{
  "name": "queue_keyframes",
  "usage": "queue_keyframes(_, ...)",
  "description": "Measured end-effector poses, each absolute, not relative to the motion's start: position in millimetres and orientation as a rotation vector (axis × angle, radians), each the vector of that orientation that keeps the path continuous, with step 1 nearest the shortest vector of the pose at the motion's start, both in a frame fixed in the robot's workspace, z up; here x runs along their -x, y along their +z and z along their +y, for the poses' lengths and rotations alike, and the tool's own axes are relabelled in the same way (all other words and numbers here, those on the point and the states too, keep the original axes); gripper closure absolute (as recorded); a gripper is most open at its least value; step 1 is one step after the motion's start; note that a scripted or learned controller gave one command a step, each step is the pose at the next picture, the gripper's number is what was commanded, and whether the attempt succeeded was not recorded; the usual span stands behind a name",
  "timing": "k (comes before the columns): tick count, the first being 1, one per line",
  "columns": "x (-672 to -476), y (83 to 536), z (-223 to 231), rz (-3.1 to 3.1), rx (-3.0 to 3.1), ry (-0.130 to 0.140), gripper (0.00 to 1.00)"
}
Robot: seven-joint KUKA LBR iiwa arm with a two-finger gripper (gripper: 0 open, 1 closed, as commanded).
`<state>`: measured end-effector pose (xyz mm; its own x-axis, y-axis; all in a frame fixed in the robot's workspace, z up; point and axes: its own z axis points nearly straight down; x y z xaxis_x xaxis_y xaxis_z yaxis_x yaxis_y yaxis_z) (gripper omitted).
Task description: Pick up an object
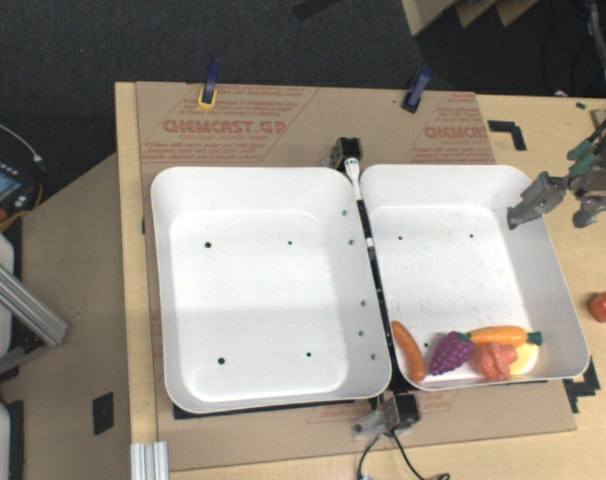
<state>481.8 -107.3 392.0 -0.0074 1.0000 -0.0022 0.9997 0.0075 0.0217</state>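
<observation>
Several toy foods lie along the near edge of the right bin (pixel 463 193): an orange sausage-shaped piece (pixel 408 351), a purple grape bunch (pixel 449 352), a carrot (pixel 503 336), a red piece (pixel 492 362) and a yellow piece (pixel 524 360). They crowd against each other in the bin's near right corner. My gripper (pixel 553 213) hangs over the bin's far right rim, well away from the toys. Its two grey fingers (pixel 530 205) are spread apart and it is open, with nothing between them.
The left bin (pixel 173 268) sits beside the right one, with a black divider strip (pixel 368 258) between them. A small red-orange object (pixel 601 306) lies on the bench outside the right bin. Blue clamps (pixel 417 88) hold the cardboard sheet at the back.
</observation>
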Motion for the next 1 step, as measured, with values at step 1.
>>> queue_keyframes(1, -480.1, 544.3, -75.9, 2.214, -2.205, 0.022, 0.00)
